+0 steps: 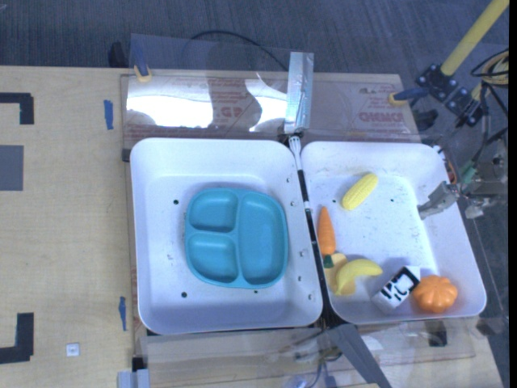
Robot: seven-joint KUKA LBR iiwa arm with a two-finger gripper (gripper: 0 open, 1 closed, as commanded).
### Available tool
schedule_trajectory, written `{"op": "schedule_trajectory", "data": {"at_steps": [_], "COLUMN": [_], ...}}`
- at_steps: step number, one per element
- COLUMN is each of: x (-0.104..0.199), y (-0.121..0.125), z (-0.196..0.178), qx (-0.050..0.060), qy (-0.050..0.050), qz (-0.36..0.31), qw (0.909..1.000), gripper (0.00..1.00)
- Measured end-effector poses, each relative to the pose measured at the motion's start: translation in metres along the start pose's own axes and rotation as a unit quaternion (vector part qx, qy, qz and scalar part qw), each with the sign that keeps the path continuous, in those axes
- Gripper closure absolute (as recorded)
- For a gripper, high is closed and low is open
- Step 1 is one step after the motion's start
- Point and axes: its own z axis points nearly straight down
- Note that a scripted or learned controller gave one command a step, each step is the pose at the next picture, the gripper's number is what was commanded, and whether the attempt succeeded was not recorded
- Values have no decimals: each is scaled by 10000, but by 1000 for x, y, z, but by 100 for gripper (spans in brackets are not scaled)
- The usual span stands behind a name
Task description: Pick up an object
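At the right bin's far-right rim, the grey two-finger gripper [436,201], its state impossible to tell here, sits right of a yellow plastic corn cob [359,191] lying on a slant.

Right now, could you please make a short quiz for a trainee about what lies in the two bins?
1. True or false: the blue divided tray lies in the left bin.
2. Which item lies nearest the right bin's far wall? A) pumpkin B) corn cob C) banana
3. Fill in: the carrot lies along the right bin's ____ wall.

Key: 1 true; 2 B; 3 left.
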Motion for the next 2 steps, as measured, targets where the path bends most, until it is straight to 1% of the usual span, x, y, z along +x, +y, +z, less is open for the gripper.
{"op": "schedule_trajectory", "data": {"at_steps": [1,2], "x": [41,53], "y": [9,-30], "z": [81,122], "qx": [26,18], "qy": [6,6], "qz": [-407,446], "qw": [9992,9990], "gripper": [0,0]}}
